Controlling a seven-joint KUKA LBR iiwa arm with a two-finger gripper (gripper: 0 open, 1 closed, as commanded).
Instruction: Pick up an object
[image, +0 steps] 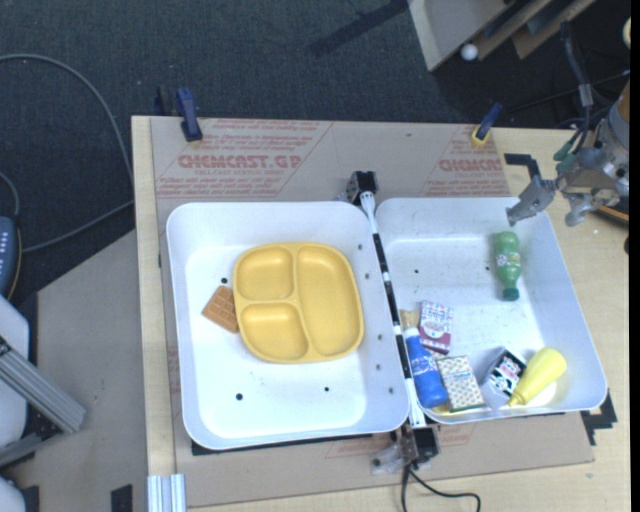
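My gripper (552, 207) hangs over the far right corner of the right bin (455, 225), open, with nothing between its fingers (524, 206). A green bottle (506, 263) lies just below and to the left of it, apart from it. Along the bin's near side lie a yellow squeeze bottle (539, 376), a black and white packet (505, 371), a checkered box (461, 382), a blue tube (424, 371) and a small red and white carton (435, 326).
The left bin (200, 380) holds a yellow divided plate (298, 301) with a brown waffle-like piece (221, 309) tucked at its left edge. Clamps (186, 112) grip the cardboard-covered bench at the back. A black clip (362, 186) sits between the bins.
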